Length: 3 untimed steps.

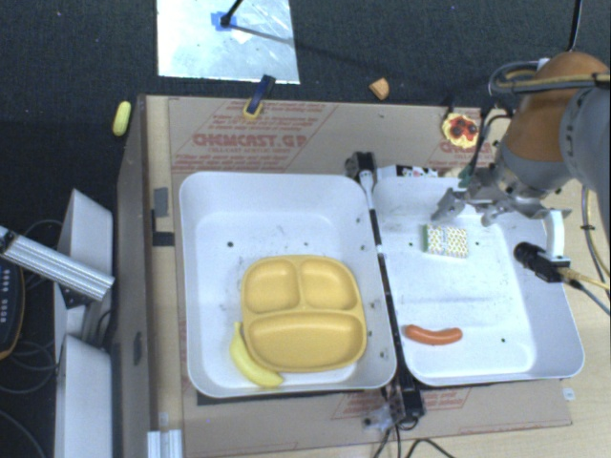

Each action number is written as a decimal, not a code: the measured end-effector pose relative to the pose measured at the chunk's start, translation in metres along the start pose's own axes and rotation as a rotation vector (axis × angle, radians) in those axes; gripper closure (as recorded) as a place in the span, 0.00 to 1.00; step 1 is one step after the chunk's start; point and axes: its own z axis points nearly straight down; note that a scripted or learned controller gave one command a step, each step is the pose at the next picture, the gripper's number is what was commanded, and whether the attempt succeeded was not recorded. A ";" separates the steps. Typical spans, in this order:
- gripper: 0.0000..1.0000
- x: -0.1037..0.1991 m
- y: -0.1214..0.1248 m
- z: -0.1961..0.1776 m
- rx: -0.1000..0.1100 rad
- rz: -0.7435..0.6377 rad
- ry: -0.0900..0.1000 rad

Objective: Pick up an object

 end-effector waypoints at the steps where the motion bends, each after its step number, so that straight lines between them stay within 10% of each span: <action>1: 0.00 -0.023 0.013 0.050 -0.001 0.001 -0.001; 3: 0.00 -0.054 -0.081 0.056 -0.017 0.002 -0.003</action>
